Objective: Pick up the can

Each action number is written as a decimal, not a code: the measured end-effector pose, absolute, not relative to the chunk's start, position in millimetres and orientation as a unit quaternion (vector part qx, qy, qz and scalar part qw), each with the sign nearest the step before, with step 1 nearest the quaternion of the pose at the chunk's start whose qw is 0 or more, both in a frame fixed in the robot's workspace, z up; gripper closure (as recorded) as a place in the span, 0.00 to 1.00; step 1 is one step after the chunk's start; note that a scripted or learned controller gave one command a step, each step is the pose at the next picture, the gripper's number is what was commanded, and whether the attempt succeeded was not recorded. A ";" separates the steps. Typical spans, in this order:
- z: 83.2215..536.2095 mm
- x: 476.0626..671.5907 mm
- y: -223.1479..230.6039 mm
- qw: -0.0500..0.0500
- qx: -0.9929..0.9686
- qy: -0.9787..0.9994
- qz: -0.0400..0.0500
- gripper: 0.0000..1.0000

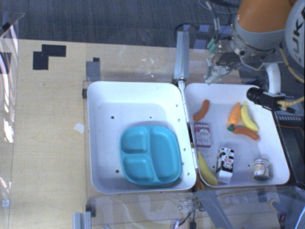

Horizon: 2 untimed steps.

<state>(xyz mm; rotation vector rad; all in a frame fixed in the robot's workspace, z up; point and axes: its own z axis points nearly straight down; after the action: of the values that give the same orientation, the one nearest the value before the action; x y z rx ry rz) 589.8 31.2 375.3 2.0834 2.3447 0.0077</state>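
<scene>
Small silver can with pale label (260, 168) stands upright near front right corner of right white bin (281, 142). Gripper (217, 73) hovers beyond bin's back rim, diagonally opposite, well apart. Finger state: cannot tell.

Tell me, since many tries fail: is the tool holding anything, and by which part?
Nothing is held. The tool is above the right bin's far rim; the can stands untouched.

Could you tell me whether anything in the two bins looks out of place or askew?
One thing: a yellow banana lies against the right white bin's left wall, beside the divider. The small can stands upright.
</scene>
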 end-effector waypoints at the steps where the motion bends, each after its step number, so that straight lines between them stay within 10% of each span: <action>1: 334.2 656.4 95.5 0.003 0.557 0.830 0.002 1.00; 2: 437.9 668.6 199.1 0.003 0.512 0.859 0.004 1.00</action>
<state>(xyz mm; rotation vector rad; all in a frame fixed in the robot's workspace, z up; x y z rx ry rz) 668.6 199.1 437.9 1.6050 2.6934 0.0111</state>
